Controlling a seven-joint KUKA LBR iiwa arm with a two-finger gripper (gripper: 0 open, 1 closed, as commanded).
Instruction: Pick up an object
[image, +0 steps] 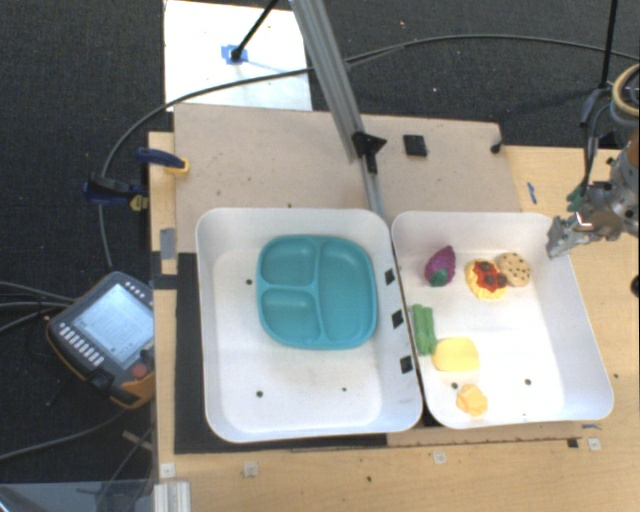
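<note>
Two shallow white bins side by side on the bench. Left bin (230, 400) holds a teal divided plate (317, 291), three compartments, sitting toward the bin's upper middle. Right bin (560, 370) holds toy food: purple eggplant-like piece (439, 265) near the upper left; small pizza (486, 279) touching a cookie (514, 268) on its right; green piece (424, 329) along the left wall; yellow block (455, 354) just beside it; small orange-yellow piece (471, 400) below. Gripper (562, 235) hangs over the right bin's upper right rim, apart from every item. Teach pendant (103, 339) lies left of the bench.
</note>
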